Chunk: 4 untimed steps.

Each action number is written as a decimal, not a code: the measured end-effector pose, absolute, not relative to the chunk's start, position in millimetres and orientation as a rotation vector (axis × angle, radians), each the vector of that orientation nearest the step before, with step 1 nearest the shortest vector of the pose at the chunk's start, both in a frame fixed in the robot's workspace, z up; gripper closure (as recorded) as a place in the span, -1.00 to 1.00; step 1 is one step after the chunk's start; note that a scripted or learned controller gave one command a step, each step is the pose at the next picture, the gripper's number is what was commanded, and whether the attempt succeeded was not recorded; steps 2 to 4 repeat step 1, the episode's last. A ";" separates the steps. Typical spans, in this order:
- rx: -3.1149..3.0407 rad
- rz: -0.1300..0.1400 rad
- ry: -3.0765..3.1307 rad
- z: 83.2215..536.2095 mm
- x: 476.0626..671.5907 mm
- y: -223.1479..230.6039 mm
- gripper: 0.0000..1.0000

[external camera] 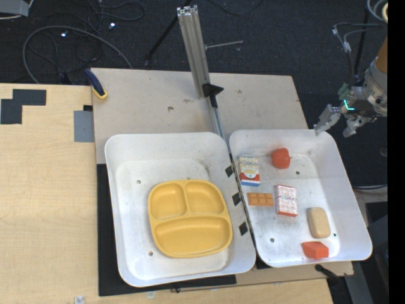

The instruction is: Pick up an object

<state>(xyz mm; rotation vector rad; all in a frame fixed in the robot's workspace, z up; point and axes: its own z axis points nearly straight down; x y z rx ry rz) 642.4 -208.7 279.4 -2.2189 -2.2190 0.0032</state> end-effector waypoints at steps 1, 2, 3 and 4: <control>-2.220 0.002 -2.220 280.4 642.7 -208.8 -1.00; -2.220 0.002 -2.220 280.4 642.7 -208.8 -1.00; -2.220 0.002 -2.220 280.4 642.7 -208.8 -1.00; -2.220 0.002 -2.220 280.4 642.7 -208.8 -1.00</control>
